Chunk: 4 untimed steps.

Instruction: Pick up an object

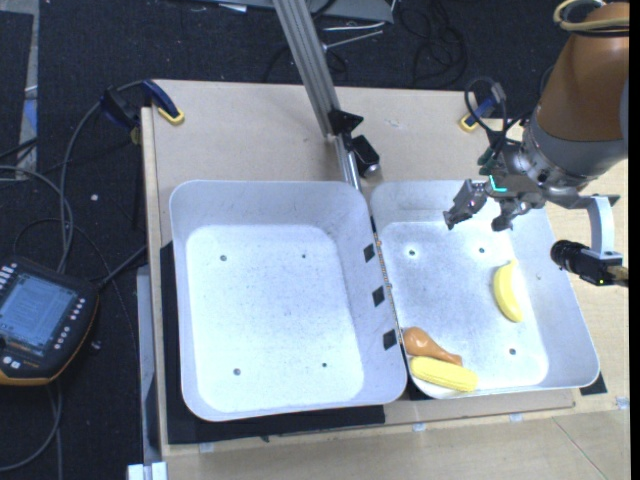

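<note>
One hand hovering open over right bin, nothing held

We count two white bins, the left bin and the right bin, one banana, one corn cob and one orange-brown piece.

banana unobstructed, corn crowding drumstick at bin wall

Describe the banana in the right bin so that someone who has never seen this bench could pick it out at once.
Start at the right-hand white bin, the one under the pincer. Toward its right side lies a short yellow banana, alone on the bin floor. Its neighbours, a yellow corn cob and an orange-brown drumstick-like piece, huddle at the front left corner.
</note>
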Each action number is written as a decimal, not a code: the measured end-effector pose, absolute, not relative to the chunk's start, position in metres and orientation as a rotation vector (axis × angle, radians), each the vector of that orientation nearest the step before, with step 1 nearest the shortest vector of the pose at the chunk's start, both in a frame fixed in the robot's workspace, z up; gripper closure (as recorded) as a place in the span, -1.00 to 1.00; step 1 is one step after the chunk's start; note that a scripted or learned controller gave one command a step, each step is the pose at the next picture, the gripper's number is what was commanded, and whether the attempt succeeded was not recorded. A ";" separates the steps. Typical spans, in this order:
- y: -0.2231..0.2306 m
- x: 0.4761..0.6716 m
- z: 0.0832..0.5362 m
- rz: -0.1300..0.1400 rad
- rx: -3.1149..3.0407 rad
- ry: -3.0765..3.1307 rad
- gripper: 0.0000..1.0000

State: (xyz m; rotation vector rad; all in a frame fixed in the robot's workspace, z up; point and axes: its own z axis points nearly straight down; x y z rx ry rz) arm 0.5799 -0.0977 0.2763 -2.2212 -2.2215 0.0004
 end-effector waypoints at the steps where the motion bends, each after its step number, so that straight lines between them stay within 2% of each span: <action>1: -0.098 0.580 0.276 0.000 -2.221 -2.222 -1.00; 3: -0.096 0.567 0.175 0.002 -2.220 -2.220 -1.00; 4: -0.101 0.571 0.131 0.002 -2.220 -2.220 -1.00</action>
